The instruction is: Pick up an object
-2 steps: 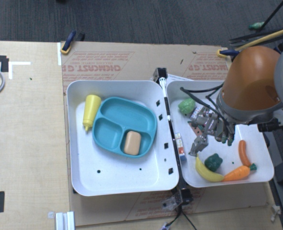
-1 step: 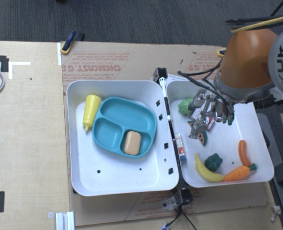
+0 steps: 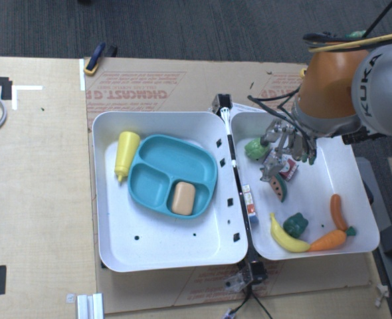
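My gripper [image 3: 276, 165] hangs low in the right bin [image 3: 365, 198], under the orange band of the arm. It is just above a watermelon slice [image 3: 278, 189] and beside a small red and white item [image 3: 290, 171]. A green leafy toy [image 3: 254, 149] lies to its left. A banana [image 3: 284, 236], a dark green pepper [image 3: 295, 224], a carrot [image 3: 329, 240] and a sausage [image 3: 337, 211] lie toward the bin's front. The view does not show anything held.
The left bin [image 3: 163, 248] holds a blue divided plate [image 3: 163, 171] with a bread roll [image 3: 183, 198] in it and a yellow bottle [image 3: 125, 155] beside it. The raised divider [image 3: 234, 185] between the bins runs just left of my gripper.
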Robot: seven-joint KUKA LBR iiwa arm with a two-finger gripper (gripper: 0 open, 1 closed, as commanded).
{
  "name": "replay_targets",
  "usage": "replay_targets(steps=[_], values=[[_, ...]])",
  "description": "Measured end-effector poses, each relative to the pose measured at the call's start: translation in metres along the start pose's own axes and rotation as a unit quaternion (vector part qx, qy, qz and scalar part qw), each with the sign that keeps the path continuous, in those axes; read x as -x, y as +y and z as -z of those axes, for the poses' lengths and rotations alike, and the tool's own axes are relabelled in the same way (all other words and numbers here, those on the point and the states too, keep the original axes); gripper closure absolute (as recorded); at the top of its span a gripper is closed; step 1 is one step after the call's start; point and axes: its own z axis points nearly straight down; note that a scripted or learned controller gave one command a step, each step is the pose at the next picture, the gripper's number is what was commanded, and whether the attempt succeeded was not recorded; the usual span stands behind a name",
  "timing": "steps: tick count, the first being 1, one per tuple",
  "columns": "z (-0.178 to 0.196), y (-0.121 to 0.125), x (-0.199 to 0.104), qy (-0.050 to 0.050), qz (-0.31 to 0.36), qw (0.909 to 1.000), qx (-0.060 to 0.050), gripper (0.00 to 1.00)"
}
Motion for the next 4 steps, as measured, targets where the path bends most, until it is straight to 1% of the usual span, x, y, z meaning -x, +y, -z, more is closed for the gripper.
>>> replay_targets(steps=[1, 2, 3, 4], values=[[-0.005, -0.010, -0.004, -0.011, 0.042, 0.9991, 0.003, 0.00], [-0.002, -0.008, -0.001, -0.008, 0.226, 0.9740, -0.001, 0.00], [-0.019, -0.013, -0.056, 0.008, 0.231, 0.9728, 0.002, 0.00], [-0.010, -0.013, -0.055, 0.006, 0.230, 0.9732, 0.003, 1.00]])
